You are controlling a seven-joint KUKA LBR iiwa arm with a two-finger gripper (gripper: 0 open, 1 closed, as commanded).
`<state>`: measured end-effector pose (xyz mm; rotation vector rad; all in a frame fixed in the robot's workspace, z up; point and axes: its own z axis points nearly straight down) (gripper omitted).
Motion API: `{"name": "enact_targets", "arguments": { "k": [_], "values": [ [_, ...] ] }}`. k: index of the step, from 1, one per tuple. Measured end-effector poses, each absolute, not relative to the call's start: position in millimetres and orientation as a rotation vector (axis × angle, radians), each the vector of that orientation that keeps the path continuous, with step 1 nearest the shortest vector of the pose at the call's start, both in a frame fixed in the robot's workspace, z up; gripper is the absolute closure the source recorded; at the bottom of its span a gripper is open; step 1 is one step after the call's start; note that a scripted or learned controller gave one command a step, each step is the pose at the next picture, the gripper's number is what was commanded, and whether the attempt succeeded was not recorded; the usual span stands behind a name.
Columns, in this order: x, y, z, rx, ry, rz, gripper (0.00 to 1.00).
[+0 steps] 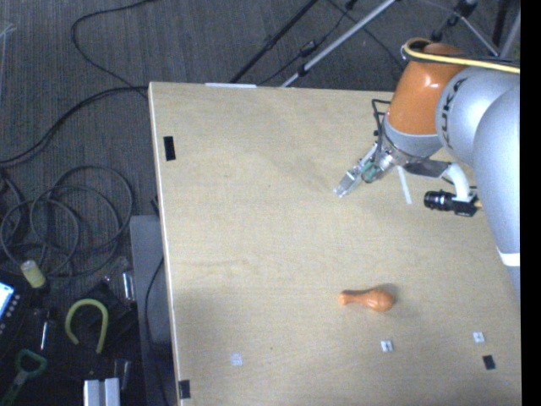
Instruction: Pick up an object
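Observation:
An orange, pear-shaped object (369, 299) lies on its side on the tan bench top (254, 227), toward the lower right, with its narrow end pointing left. My gripper (355, 180) hangs over the bench at the upper right, on the grey arm with the orange band (423, 91). It points down and to the left. The gripper is well above the orange object in the view, apart from it, and nothing shows between its tips.
Small black and white markers (386, 345) dot the bench near its lower right and left edges. A small black part (448, 201) juts from the arm. Left of the bench, cables (68, 218) and tools lie on the floor. Stand legs (355, 24) cross behind it.

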<state>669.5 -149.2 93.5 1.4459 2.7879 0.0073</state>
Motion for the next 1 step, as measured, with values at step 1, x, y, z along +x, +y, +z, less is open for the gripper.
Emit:
{"name": "enact_targets", "arguments": {
  "k": [1],
  "values": [
    [668.8, -115.1, 177.7, 1.715, 2.631, 0.001, 1.0]
  ]
}}
